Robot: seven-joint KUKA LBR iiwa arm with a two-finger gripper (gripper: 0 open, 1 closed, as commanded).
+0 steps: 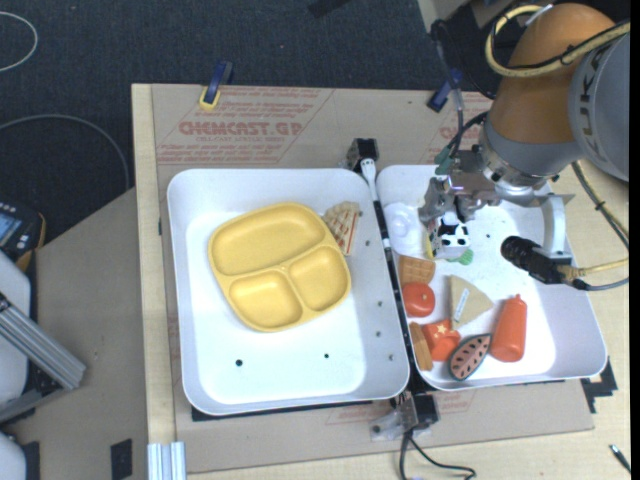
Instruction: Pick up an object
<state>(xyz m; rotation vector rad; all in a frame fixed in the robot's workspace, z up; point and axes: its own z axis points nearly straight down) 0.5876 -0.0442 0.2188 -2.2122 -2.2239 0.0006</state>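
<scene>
My gripper (pixel 449 211) hangs low over the back left part of the right bin (pixel 575 313), on the grey arm with its orange band. Directly beneath its tip lies a small black-and-white spotted toy (pixel 453 237) with a green bit beside it. Whether the gripper touches that toy is unclear. A white object (pixel 401 227) lies just left of it. Toward the front are an orange cracker (pixel 417 268), a red tomato (pixel 418 298), a pale cheese wedge (pixel 469 299), a red-orange sausage (pixel 508 329) and a dark oval piece (pixel 469 358).
The left bin (pixel 200 298) holds a yellow divided plate (pixel 279 266) and a striped sandwich slice (pixel 343 227) by its back right corner. A black fitting (pixel 530 255) on the arm overhangs the right bin. Cables trail along the right side.
</scene>
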